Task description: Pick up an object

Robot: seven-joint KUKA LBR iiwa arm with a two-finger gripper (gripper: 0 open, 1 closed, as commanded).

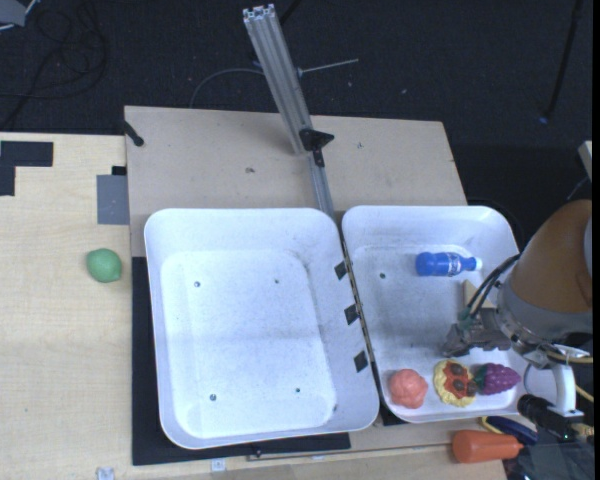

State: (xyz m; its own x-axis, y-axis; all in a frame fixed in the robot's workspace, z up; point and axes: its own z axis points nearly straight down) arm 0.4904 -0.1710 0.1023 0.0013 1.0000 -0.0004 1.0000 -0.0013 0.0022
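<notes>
The right bin (400, 238) holds a blue bottle (445, 264) lying on its side near the back. At its front edge lie a pink-orange ball (408, 388), a yellow and red toy (454, 382) and a bunch of purple grapes (498, 377). My gripper (463, 341) hangs low over the bin's right part, just above and behind the yellow toy. Its dark fingers point down-left and I see nothing between them. The arm's orange band (565, 258) shows at the right.
The left bin (245, 323) lies beside the right one, with black clips (352, 313) along the shared rim. A green ball (105, 265) rests on the wooden bench to the left. An orange object (485, 446) lies in front of the right bin. A metal rail (285, 78) slants behind.
</notes>
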